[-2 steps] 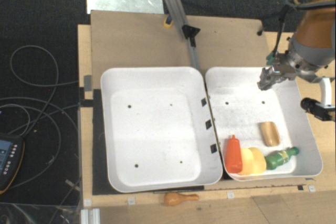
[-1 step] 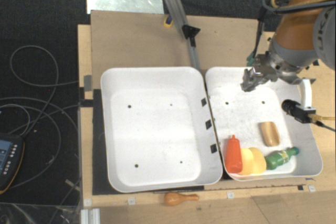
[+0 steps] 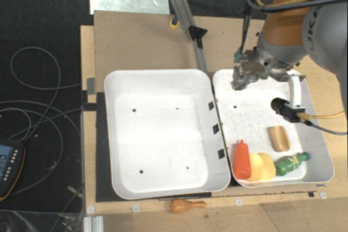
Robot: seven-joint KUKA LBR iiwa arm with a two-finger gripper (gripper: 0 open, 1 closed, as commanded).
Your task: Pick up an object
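Starting with the gripper [image 3: 242, 77]: hangs low over the far corner of the right bin [image 3: 318, 138], beside the divide between the two bins; grasps nothing visible; clenched or released cannot be told from this slant, since the wrist hides the tips.

Below the jaws: bare white floor only, so probably a descent on a spot with no target, or a pause before travel; a judgement, not a sighting.

Well apart from the jaws, toward the near wall of the same bin: huddled in a row there, a red bottle [image 3: 241, 160], a yellow piece [image 3: 262, 167] touching it, and a green bottle [image 3: 291, 163] lying on its side against the yellow one; likely slid together against the wall, hence tight for a grasp.

Between that row and the jaws, off to the arm's side: a tan block [image 3: 279, 138], lying alone with free floor around it; looks the easiest pick for that reason.

To the other side of the jaws, across the divide: the left bin [image 3: 111, 117]; beyond the near rims, on the bench and farthest from the jaws, a small brown pear-shaped thing [image 3: 187, 205], apparently out of play.

Judging progress: nothing picked up yet; next needs a move from the far corner toward the near objects.
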